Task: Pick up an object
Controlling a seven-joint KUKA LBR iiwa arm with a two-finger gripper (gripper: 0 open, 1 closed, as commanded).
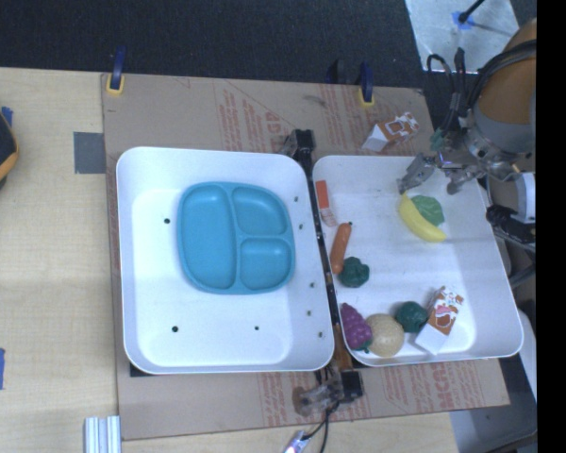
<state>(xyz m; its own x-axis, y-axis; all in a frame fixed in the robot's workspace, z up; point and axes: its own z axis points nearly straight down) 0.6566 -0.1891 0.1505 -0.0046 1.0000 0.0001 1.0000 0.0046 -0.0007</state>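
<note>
Banana, the nearest candidate for the pick: a short yellow toy fruit with a green patch on its upper side, lying flat in the far right part of the right bin. Its long axis runs diagonally, from upper left to lower right in the camera view. The pincer hangs just above and slightly right of it, over the bin's far edge, with its metal fingers spread wide and nothing between them; the likely move is a short descent toward the near left, with the fingers closing across the fruit's narrow width. Other items lie farther off in the same bin: a carrot, a green vegetable, purple grapes, a pale round piece. The left bin holds a blue divided plate.
</note>
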